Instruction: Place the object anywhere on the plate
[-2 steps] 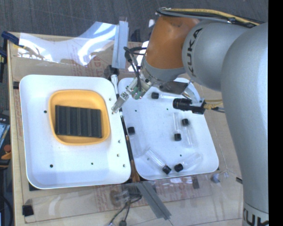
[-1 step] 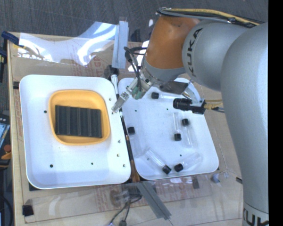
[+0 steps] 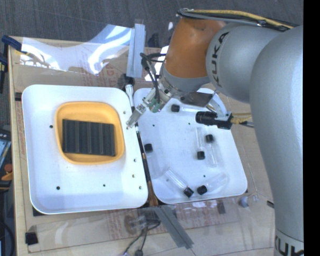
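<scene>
Bench (image 3: 69,228) of brown board, dark ribbed floor behind, crumpled clear plastic sheet (image 3: 106,47) at the far edge. Two shallow white bins side by side, smooth, with rounded corners.

Gripper (image 3: 134,117) low over the seam between the bins, just past the near-right corner of the plate (image 3: 85,111). Tip small and pale against white; can't tell whether open or closed, or whether anything is in it. Orange band (image 3: 189,41) and grey arm (image 3: 245,47) rising behind to the right.

Left bin (image 3: 37,185): yellow plate, rounded-square, glossy rim, with dark ridged rectangular insert (image 3: 90,137), ridges running away from the camera.

Right bin (image 3: 170,143): task things taken as clear tubes with black caps, all apart from the gripper and lower right of it. Upright-lying tube (image 3: 209,145) mid-right, long axis running roughly near-to-far, black cap at the far end. Diagonal tube (image 3: 177,179) near the front edge, long axis slanting down to the right, cap at the lower end. Loose black caps (image 3: 174,109) scattered nearer the gripper, small, blocky. None on the plate.
</scene>
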Controlling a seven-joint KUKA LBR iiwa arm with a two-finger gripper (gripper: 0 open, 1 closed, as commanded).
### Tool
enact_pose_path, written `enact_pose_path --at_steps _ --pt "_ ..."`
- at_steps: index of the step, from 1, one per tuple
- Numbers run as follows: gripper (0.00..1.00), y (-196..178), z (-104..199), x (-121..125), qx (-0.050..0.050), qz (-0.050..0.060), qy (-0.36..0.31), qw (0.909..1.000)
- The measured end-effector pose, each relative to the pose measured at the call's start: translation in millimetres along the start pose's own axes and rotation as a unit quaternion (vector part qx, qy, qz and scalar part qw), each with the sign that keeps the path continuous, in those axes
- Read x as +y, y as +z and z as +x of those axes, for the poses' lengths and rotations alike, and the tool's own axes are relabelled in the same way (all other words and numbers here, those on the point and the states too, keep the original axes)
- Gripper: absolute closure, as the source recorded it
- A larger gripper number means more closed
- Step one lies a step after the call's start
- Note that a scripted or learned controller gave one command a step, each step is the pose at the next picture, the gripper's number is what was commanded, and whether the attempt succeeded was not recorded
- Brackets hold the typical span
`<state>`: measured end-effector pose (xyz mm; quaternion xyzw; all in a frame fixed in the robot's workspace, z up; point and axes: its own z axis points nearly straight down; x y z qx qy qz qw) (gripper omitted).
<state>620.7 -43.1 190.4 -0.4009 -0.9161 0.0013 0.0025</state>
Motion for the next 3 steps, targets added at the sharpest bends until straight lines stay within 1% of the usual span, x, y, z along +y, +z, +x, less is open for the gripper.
enact_pose_path --at_steps 2,3 --pt "0.0 0.0 0.0 0.0 0.0 0.0 0.0 1.0" --pt "0.0 -0.5 72.8 41.9 -0.001 0.0 -0.002 1.0"
